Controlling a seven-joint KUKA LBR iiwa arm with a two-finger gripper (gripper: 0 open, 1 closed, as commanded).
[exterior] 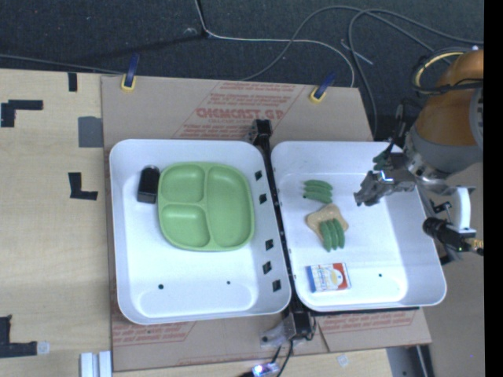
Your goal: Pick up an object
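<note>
- Hand (368, 195): above the right bin (409, 285), at 3 o'clock; finger spread apparently narrow, nothing held.
- Nearest target: green pods (317, 190), at its 9 o'clock.
- Advice: centre over pods, then descend vertically.

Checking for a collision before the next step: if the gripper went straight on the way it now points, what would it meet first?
The gripper points down and left over the right bin. It would probably meet the bin's bare floor first, short of the green bean pods; depth is unclear.
</note>
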